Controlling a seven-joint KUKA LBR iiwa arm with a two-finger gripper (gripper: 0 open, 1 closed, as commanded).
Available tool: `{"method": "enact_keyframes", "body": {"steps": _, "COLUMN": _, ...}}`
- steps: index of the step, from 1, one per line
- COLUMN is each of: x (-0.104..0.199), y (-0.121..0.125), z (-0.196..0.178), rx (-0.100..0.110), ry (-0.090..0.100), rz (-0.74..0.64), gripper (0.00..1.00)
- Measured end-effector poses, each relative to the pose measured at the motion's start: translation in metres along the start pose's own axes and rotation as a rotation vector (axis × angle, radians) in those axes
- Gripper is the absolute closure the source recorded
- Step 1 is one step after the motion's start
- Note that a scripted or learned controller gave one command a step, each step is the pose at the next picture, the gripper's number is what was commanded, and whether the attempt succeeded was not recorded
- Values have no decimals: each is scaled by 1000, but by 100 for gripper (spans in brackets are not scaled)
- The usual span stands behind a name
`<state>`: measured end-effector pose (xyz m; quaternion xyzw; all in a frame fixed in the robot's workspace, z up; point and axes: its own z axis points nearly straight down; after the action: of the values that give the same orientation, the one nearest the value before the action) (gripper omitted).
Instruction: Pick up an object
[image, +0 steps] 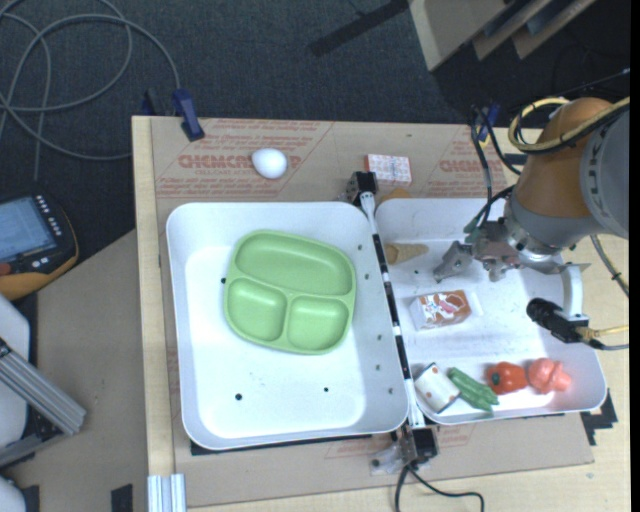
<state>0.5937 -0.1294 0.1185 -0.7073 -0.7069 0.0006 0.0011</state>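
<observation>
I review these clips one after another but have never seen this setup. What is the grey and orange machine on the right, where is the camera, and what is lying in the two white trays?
The grey and orange machine is a robot arm reaching in from the right. At its end sits a two-finger gripper, its grabbing tool, low over the right bin; I see nothing between its fingers. The single camera is fixed above the bench, looking down at a slant.

The left shallow white bin holds a light green plastic plate with three compartments. The right shallow white bin holds a small red and white packet, a green pepper-like toy, a red tomato-like toy, a pink rounded toy and a small white cup-like piece. Behind the bins, on the brown cardboard, lies a white egg-shaped object.
</observation>
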Motion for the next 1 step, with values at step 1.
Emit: {"method": "enact_keyframes", "body": {"steps": 1, "x": 14, "y": -21, "z": 34, "rx": 0, "ry": 0, "rz": 0, "gripper": 0}}
